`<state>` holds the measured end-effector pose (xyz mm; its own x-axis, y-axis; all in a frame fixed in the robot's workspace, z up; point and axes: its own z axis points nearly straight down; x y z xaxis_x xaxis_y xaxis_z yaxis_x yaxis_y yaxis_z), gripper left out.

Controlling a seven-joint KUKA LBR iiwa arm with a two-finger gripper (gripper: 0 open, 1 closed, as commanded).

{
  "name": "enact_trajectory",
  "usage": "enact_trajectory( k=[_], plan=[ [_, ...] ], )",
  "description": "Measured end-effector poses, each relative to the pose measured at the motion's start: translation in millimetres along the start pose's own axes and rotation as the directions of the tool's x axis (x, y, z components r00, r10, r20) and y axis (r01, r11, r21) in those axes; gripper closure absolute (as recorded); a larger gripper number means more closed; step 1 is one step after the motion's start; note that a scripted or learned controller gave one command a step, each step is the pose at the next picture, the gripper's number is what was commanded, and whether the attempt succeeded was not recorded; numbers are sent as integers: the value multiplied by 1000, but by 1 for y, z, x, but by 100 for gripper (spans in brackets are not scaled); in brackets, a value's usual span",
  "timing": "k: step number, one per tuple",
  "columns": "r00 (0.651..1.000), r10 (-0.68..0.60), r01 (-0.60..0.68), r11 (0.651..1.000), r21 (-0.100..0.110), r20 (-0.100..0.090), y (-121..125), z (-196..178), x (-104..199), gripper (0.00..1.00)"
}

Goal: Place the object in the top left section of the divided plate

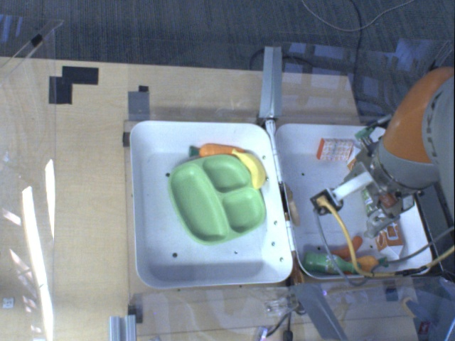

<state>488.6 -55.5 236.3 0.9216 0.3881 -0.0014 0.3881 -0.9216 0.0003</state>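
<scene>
1. Camera view: we look down on the worktop (92,190), which carries the left bin (163,247) and the right bin (306,162) side by side.
2. The green divided plate (206,208) lies in the middle of the left bin, turned at a slant. It has one long section on its left and two smaller ones on its right.
3. An orange carrot (217,149) and a yellow banana (254,168) lie against the plate's upper right rim, outside its sections.
4. The arm (419,133) reaches in from the right over the right bin. Its end effector (380,215) hangs above that bin's right half; we cannot tell whether it is apart or together, nor whether it holds anything.
5. In the right bin, a small orange-and-white box (335,148) lies near the top wall.
6. A green item (323,263) and an orange piece (348,248) lie along the right bin's bottom wall.
</scene>
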Motion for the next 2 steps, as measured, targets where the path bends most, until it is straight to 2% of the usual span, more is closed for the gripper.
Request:
enact_trajectory(
  k=[1,2],
  plan=[
    [1000,-10,10,1000,0,3,0,-8,2,100],
    [1000,-10,10,1000,0,4,0,-8,2,0]
  ],
)
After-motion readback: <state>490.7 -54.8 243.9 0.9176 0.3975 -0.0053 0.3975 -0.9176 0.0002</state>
